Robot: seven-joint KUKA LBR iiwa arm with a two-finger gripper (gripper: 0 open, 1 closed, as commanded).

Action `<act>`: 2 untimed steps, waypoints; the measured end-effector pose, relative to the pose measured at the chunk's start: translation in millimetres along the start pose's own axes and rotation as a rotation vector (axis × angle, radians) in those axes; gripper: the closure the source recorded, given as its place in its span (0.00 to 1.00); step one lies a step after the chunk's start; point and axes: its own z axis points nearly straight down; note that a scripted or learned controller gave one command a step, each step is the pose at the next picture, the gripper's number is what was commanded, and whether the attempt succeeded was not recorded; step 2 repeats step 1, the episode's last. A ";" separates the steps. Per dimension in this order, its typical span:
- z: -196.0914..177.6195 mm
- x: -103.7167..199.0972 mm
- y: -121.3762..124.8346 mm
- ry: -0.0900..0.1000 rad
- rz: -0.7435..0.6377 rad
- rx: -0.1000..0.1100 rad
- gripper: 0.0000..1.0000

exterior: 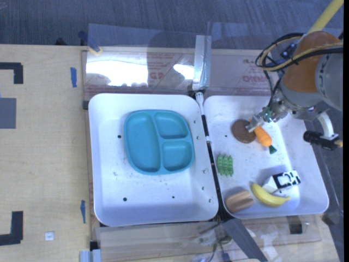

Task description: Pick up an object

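My gripper hangs low over the back of the right bin, reaching in from the right. Its tip sits between a brown round disc on its left and an orange carrot just below it, close to both or touching them. Farther forward in the same bin lie a green bumpy piece, a yellow banana, a brown bread roll and a white-and-black object.
The left bin holds a blue divided plate. A clear plastic sheet and a metal strip stand behind the bins. Black cables loop above the orange wrist band at the upper right.
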 end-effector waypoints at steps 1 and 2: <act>0.7 -0.1 -0.4 0.000 0.000 0.000 0.00; 0.7 -0.1 -0.4 0.000 0.000 0.000 0.00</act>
